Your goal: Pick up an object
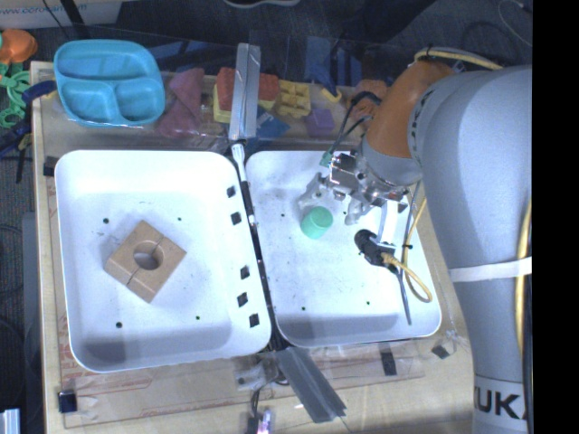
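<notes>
The gripper (333,195) hangs in the upper middle of the right bin (344,310), its metal fingers pointing down toward the bin floor; whether they stand open or shut I cannot tell, since the view from above blurs them into the wrist hardware. Just below and left of them sits a small green cylinder (316,222), apparently touching or nearly touching the nearer finger, though it does not show between the two; so nothing can be called held. This reads as the approach or closing step of a pick, with the green piece the likely target; the next move calls for the fingers to straddle it squarely, close, and only then lift, as a round piece caught on one side would roll away. Outward, the grey arm (470,206) with its orange band fills the right of the frame, cables trailing over the bin; in the left bin (81,333) a wooden block with a round hole (145,259) lies well apart; a blue divided tray (107,81) rests at upper left.
</notes>
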### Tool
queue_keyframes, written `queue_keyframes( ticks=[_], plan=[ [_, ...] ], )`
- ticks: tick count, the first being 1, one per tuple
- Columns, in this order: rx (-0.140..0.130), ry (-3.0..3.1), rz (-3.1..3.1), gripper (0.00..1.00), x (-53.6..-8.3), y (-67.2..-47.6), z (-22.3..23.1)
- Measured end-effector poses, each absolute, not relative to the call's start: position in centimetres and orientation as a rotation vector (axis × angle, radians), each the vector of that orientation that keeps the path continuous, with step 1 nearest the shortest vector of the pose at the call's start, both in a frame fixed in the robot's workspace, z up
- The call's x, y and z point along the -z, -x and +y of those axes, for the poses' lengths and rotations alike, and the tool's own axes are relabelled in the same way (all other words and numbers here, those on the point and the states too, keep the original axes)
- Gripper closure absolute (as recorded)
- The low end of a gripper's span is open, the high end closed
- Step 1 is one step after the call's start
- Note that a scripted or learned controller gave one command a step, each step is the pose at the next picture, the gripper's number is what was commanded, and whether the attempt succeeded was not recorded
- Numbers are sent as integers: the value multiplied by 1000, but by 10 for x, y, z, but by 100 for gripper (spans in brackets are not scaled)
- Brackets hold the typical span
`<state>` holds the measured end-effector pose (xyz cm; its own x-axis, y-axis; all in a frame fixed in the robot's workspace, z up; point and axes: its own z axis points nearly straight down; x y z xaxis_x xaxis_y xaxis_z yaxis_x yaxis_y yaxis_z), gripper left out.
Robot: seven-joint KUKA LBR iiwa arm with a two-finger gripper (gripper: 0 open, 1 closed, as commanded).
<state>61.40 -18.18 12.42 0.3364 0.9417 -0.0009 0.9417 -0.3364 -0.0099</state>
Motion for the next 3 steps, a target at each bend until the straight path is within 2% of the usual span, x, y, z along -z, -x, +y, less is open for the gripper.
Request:
queue_keyframes(
  ticks=[1, 2, 3],
  plan=[
    [-1, 2425, -1998, 0, -93, -620, -166],
    [-6, 2415, -2002, 100, -100, -620, -164],
    [-9, 2435, -1976, 100, -188, -657, -56]
  ],
)
